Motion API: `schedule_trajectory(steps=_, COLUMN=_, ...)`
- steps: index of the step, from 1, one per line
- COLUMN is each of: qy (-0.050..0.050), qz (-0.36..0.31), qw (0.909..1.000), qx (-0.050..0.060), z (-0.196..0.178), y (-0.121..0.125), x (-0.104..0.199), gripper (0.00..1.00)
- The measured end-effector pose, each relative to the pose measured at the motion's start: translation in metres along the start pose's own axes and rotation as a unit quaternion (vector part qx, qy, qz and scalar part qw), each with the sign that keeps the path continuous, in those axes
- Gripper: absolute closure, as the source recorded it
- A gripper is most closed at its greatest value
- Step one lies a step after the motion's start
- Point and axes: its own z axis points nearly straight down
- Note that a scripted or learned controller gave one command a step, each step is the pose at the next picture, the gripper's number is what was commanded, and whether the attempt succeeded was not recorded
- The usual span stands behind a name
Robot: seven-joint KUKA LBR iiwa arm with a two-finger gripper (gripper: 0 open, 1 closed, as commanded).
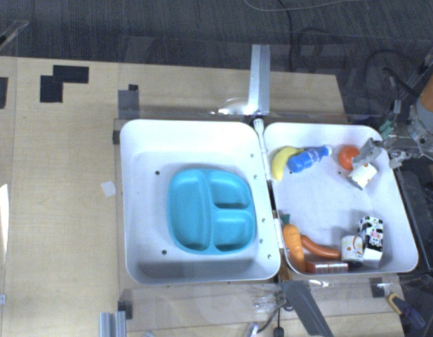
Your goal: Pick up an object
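Observation:
My gripper point(383, 153) hangs over the far right corner of the right bin point(328, 202), its fingers apart and nothing between them. Just below its left finger lies a small white block point(363, 175), beside an orange ball point(347, 157). Near the bin's far left corner a yellow banana point(281, 163) touches a blue bottle point(309, 158). Along the near edge lie an orange carrot point(293, 239), a reddish sausage point(320, 248), a white and orange cup point(353, 246) and a black and white box point(371, 232).
The left bin point(142, 188) holds a blue divided plate point(211, 210). A metal post point(260, 83) rises behind the seam between the bins. Cables and dark gear crowd the right side behind the arm. Bare white floor shows in the middle of the right bin.

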Motion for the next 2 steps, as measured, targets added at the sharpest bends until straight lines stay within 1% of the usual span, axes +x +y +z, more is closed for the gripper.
schedule_trajectory(steps=1, qy=-0.001, qz=-0.115, qw=0.9934, qx=-0.003, z=0.116, y=0.057, x=0.010, gripper=0.00)
schedule_trajectory(steps=2, qy=-0.003, qz=-0.118, qw=0.9930, qx=-0.006, z=0.103, y=0.060, x=0.011, gripper=1.00)
